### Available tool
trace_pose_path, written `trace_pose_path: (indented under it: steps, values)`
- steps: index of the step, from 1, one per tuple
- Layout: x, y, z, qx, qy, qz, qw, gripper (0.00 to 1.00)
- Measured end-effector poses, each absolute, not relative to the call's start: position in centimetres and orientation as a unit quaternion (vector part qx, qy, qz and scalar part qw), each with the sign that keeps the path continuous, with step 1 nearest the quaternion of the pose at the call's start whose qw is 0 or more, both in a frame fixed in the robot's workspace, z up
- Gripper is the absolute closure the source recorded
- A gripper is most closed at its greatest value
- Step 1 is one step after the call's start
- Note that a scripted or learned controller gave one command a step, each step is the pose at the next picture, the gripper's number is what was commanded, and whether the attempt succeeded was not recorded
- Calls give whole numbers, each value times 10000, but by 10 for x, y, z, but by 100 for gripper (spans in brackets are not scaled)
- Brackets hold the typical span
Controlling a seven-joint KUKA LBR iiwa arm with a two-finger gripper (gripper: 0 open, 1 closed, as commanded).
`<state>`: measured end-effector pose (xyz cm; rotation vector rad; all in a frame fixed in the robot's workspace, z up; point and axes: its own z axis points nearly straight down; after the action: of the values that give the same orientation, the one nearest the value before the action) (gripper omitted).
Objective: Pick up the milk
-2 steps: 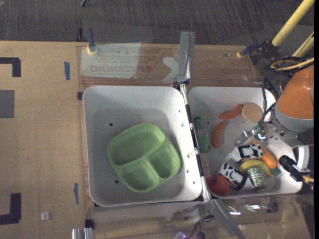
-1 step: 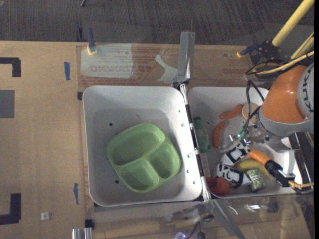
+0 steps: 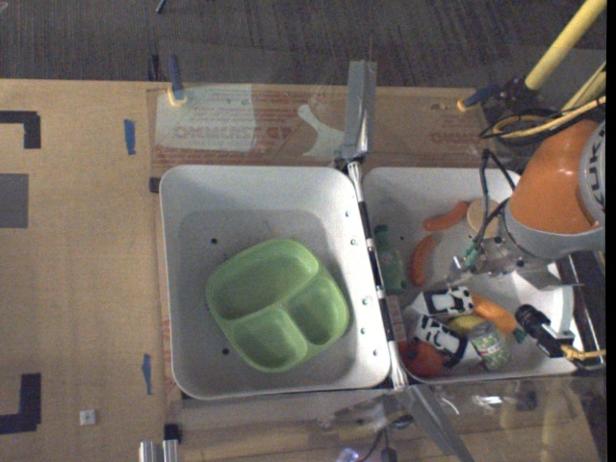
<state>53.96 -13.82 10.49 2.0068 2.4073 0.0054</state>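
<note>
Pincer (image 3: pixel 478 258) hovers in the right bin (image 3: pixel 404 195), grip state impossible to tell, with the cow-patterned milk (image 3: pixel 449 302) just below it, packed among toys, so a descent could snag a neighbour instead.

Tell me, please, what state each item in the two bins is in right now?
Green divided plate: flat in the left bin, nothing on it.
Milk cartons: lying in the right bin, not gripped.
Gripper: above the right bin, near the upper carton.
Orange carrot: lying beside the cartons.
</note>
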Motion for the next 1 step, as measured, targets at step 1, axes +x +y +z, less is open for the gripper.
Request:
trace_pose_path:
  steps: [1]
  values:
    - [480,-64,184,6067,7949,1,-4,100]
